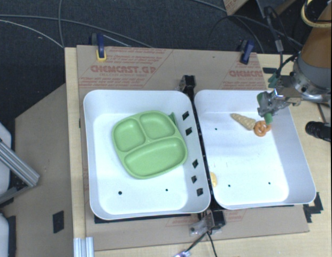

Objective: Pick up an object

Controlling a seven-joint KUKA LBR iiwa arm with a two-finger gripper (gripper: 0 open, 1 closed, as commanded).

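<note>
Two white bins (101, 159), green divided plate (149, 143) in left, gripper (266, 113) over ice-cream cone toy (248, 123) in right, jaw state unclear

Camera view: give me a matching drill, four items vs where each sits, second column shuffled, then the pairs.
Items:
1. green divided plate
2. ice cream cone toy
3. small yellow piece
4. tool

Places:
A. right bin, upper part, just under the tool
B. middle of the left bin
C. over the right bin's upper right area
D. right bin's left edge, low down by the divider

Pairs: 1-B, 2-A, 3-D, 4-C
</note>
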